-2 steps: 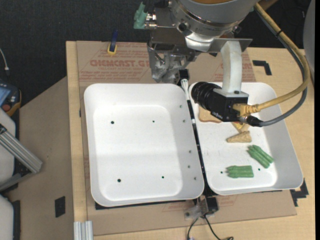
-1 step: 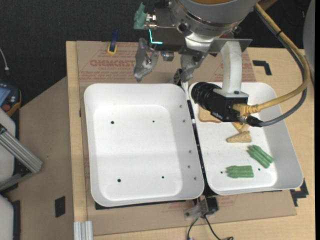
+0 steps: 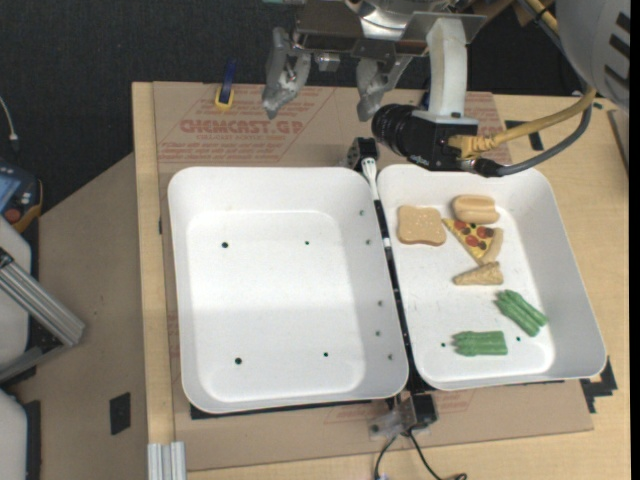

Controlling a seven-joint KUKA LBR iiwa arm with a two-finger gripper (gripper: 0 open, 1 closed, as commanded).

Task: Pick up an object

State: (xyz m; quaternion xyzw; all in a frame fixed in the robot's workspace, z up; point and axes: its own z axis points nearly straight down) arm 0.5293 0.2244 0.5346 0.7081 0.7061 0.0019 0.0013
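Observation:
My gripper (image 3: 322,90) hangs high over the back edge of the bench, above the far rim where the two bins meet. Its two fingers stand wide apart with nothing between them. The right bin (image 3: 570,298) holds toy food: a slice of toast (image 3: 421,226), a hot dog bun (image 3: 474,208), a pizza slice (image 3: 473,236), a tan wedge (image 3: 479,276), and two green pieces (image 3: 521,311) (image 3: 479,343). All lie well to the front right of the gripper.
The left bin (image 3: 270,288) is bare white with a few small dark dots. A blue and yellow clip (image 3: 227,89) sits on the cardboard sheet (image 3: 240,123) behind the left bin. A metal rail (image 3: 40,303) slants at the far left.

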